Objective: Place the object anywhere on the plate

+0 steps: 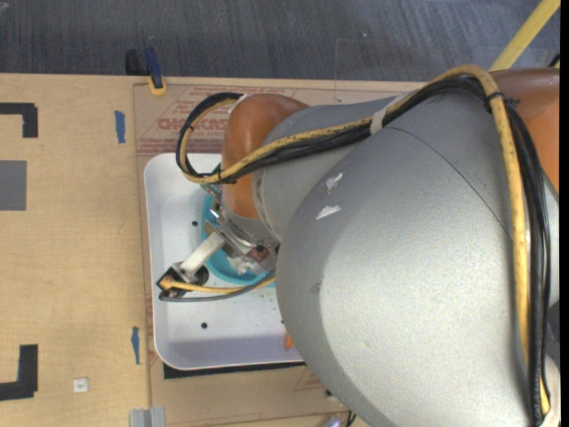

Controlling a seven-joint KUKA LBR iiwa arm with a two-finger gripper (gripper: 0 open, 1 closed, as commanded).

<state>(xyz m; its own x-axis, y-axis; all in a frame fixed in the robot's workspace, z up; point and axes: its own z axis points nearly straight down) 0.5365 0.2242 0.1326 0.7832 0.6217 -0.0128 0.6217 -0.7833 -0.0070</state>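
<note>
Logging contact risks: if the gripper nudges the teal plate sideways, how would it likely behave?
The plate looks low and flat, so it would probably slide rather than tip. The floor of the white bin seems smooth, offering little grip. The arm hides most of it, so weight is hard to judge.

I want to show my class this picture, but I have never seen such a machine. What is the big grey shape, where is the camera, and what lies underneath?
The big grey shape is a robot arm, with an orange band above its wrist, reaching in from the right. The one camera is fixed above the bench, looking down at a slant, so the arm hides much. Below it sits a shallow white bin with a blue-green plate in it, partly covered. The gripper hangs over the plate; whether it holds anything cannot be seen.
</note>
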